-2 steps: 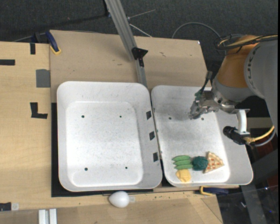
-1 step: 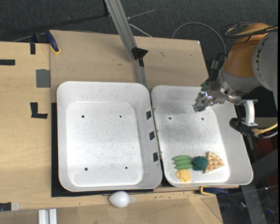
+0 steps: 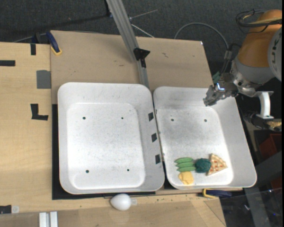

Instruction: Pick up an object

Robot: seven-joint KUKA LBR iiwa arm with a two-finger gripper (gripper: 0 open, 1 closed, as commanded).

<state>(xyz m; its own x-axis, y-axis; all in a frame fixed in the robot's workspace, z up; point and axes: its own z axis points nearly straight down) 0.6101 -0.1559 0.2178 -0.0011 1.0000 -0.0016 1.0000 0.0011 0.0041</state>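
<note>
Tabletop (image 3: 180,56) seen from above at a slant, bearing two shallow white bins side by side: left bin (image 3: 106,91) at centre frame, right bin (image 3: 189,122) at centre right.

Candidate objects clustered at the lower edge of the right bin: green pea pod (image 3: 184,163), dark green broccoli piece (image 3: 202,164), yellow corn piece (image 3: 186,177) and pizza slice (image 3: 217,164), touching or just beside one another. White egg-shaped item (image 3: 121,202) lying outside the bins, on the tabletop at lower centre.

Tool (image 3: 212,97) poised over the upper right corner of the right bin, well apart from the cluster; nothing visible between its tips. Opening or closure of the tool: cannot tell at this resolution.

Step in hand, as judged: approach, grasp not yet made. Next move likely to call for travel toward the lower part of the frame, then descent over one piece; close packing of the pieces apt to make a clean single grasp difficult.

Brands, labels, writing: none legible; black tape marks only (image 3: 35,111) at far left.
</note>
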